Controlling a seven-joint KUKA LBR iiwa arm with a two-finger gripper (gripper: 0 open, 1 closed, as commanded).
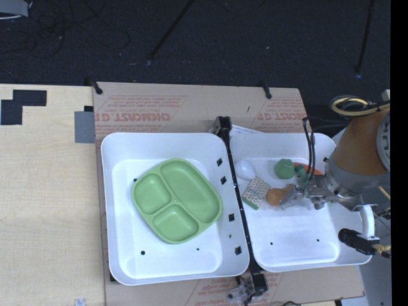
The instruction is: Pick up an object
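A table [51,190] seen from above carries two shallow white bins side by side. The left bin [121,247] holds a green divided plate [176,199]. The right bin [299,250] holds a cluster toward its 12 o'clock edge: a white ball [245,168], a green ball [284,167], a checked packet [256,191] and a brown round object [275,196]. The gripper [299,193] reaches in from 3 o'clock, low in the right bin, just beside the brown object. Whether its fingers are spread or closed cannot be told. Nothing appears lifted; every object seems to rest on the bin floor, so the grasp and the lift both look yet to be done.
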